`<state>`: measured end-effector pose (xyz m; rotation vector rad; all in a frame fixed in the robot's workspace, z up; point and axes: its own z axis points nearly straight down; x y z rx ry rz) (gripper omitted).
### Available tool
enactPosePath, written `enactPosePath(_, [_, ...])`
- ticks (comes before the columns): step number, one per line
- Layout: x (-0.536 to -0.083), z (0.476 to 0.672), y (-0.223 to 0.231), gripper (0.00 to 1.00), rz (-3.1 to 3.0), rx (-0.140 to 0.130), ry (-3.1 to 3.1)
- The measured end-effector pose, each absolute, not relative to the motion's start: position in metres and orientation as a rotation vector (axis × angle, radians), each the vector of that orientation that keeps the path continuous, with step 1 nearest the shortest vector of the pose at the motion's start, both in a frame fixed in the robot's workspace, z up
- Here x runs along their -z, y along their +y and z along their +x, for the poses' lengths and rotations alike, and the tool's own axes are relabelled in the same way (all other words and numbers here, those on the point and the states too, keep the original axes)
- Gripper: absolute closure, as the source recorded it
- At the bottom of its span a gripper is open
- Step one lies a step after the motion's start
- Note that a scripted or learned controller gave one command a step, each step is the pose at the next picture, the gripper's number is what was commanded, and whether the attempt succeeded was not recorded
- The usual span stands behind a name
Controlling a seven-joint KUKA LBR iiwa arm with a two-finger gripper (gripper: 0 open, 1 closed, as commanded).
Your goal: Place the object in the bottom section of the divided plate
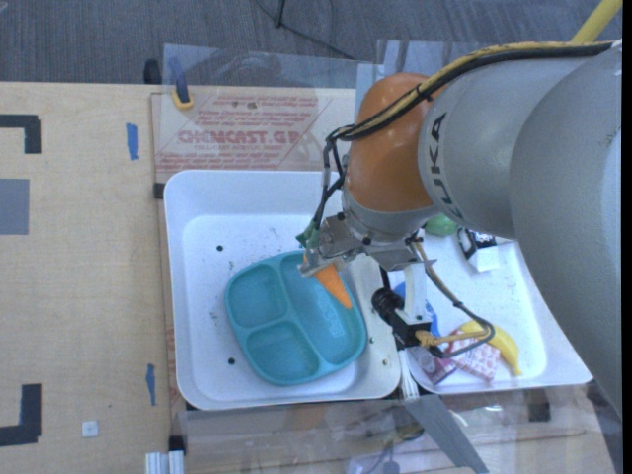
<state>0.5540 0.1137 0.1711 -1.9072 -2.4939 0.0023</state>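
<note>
While the two-finger gripper [324,265] hangs over the teal divided plastic plate [292,326] in the left white bin [188,294], pinching an orange carrot-shaped piece [336,287], release should come only above the plate's bottom section.

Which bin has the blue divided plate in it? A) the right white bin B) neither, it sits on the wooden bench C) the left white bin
C: the blue divided plate lies flat inside the left white bin, while the right white bin holds a yellow banana and other small items.
</note>
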Motion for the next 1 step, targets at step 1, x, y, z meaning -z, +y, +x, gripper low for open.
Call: enactPosePath(1, [-0.1713,0.5544,0.1126,0.0,-1.91,-0.001,-2.492])
